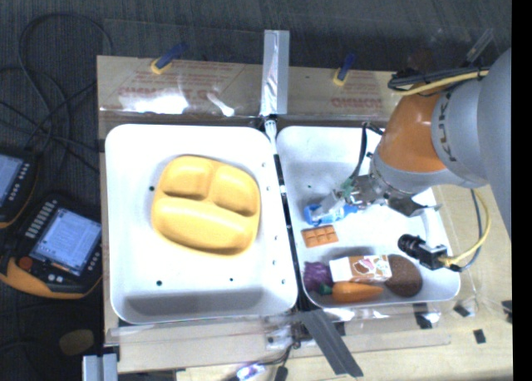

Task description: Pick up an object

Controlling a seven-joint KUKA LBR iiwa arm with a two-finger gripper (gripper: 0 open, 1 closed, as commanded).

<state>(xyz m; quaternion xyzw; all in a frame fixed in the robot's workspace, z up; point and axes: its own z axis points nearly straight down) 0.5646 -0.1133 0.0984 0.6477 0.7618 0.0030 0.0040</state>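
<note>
Grey arm with orange band (416, 142) reaches in from the right, over the right shallow white bin (320, 148). Hand (359, 192) sits low in the middle of that bin, just right of a small blue-and-white packet (322, 212); cannot tell whether it touches the packet. Fingers too small and cluttered to read, so cannot tell if they are apart or together, and nothing is visibly between them. Just below the blue packet lies a flat orange waffle-textured rectangle (321, 236). Along the bin's near edge: purple bumpy lump (316, 274), orange carrot-shaped piece (357, 292), white printed card or box (360, 269), dark brown rounded object (405, 276), all bunched and touching. Left shallow white bin (133, 288) holds a large yellow divided plastic tray (205, 203), lying roughly centred. Tabletop (125, 80) carries both bins side by side.
</note>
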